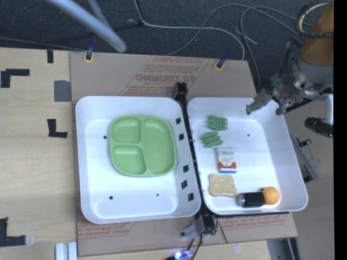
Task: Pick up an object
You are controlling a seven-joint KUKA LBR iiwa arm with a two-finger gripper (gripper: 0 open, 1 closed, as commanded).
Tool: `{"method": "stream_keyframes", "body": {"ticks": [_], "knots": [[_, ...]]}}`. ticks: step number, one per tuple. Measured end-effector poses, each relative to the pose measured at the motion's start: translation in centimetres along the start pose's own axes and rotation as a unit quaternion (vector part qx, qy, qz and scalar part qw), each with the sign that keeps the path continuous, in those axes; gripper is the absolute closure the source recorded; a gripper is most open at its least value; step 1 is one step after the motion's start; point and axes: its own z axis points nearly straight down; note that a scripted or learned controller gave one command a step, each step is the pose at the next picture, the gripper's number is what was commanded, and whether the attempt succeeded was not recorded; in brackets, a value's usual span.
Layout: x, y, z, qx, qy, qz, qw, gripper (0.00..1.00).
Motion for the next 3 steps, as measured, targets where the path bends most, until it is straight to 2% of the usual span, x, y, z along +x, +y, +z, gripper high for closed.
{"method": "stream_keyframes", "body": {"ticks": [1, 2, 3], "knots": [[0.0, 0.2, -0.7, -0.006, -0.001, -0.001, 1.0000, 0.00], [0.8, 0.2, 4.0, -0.004, -0.001, -0.001, 1.0000, 0.00], [0.2, 0.1, 10.3, -0.003, -0.001, -0.001, 1.0000, 0.00]]}}
